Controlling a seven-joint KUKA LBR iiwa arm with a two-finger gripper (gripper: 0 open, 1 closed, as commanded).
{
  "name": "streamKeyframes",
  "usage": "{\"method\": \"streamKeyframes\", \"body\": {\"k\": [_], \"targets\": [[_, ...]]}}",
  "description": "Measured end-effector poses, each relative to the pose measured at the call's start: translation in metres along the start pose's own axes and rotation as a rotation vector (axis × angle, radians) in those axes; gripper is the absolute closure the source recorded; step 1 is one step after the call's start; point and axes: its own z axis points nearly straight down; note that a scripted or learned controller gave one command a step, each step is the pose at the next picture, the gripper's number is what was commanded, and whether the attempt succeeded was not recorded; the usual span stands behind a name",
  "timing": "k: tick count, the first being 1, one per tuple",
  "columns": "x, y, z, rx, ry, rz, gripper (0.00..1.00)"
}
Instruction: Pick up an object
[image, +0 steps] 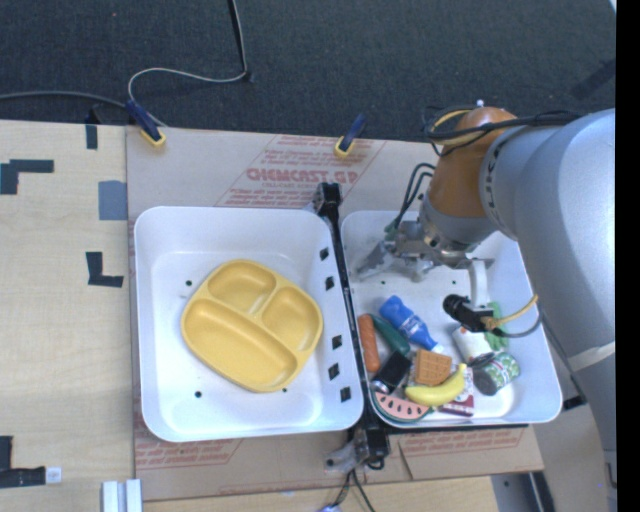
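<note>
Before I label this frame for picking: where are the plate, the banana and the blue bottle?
plate (252, 325), camera view, centre divider.
banana (437, 391), camera view, middle of its curve.
blue bottle (407, 321), camera view, body.

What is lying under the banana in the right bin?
The banana lies over a watermelon slice and against a waffle-patterned wedge just above it. Whatever sits beneath its middle is covered, as is the bin floor there.
</note>
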Motion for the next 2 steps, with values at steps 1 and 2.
{"method": "streamKeyframes", "body": {"k": [1,2], "targets": [[-0.0009,-0.0435,-0.0005,-0.001,0.000,0.000,0.00],[-0.0010,-0.0430,-0.0102,-0.003,-0.001,0.000,1.00]]}}
